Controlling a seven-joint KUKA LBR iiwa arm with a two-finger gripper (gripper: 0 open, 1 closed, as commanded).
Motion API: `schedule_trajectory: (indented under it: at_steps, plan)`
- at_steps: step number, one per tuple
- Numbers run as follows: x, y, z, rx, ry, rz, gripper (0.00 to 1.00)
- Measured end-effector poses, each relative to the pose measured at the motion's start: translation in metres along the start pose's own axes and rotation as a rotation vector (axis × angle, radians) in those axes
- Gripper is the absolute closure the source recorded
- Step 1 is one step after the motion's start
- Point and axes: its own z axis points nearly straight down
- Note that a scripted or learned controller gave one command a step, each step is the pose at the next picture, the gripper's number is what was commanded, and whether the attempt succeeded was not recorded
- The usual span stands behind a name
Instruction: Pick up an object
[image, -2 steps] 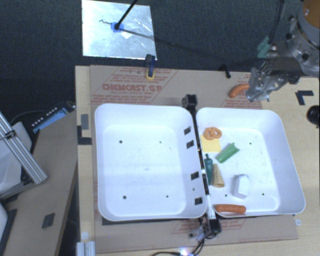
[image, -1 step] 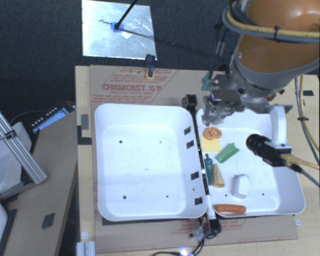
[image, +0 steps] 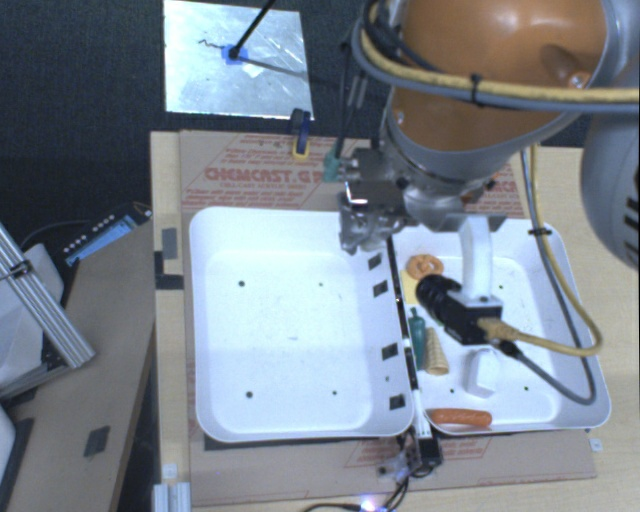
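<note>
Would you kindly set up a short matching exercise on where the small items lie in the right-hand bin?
Things:
1. pretzel
2. ice-cream cone
3. sausage

Places:
a. along the near rim of the right bin
b. by the divider, about midway down
c. towards the far end, beside the gripper mount

Pairs: 1-c, 2-b, 3-a

Wide open floor across the left bin (image: 280, 330); right bin (image: 560, 400) crowded by arm (image: 480, 90), yellow cable (image: 545, 345), cone (image: 436, 352), pretzel (image: 424, 266), white block (image: 482, 371) and sausage (image: 460, 418).
</note>
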Motion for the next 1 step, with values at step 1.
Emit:
schedule_trajectory:
  at_steps: [1]
  plan:
    - [0.0537,0.0230,0.1211,0.011,-0.006,0.004,1.00]
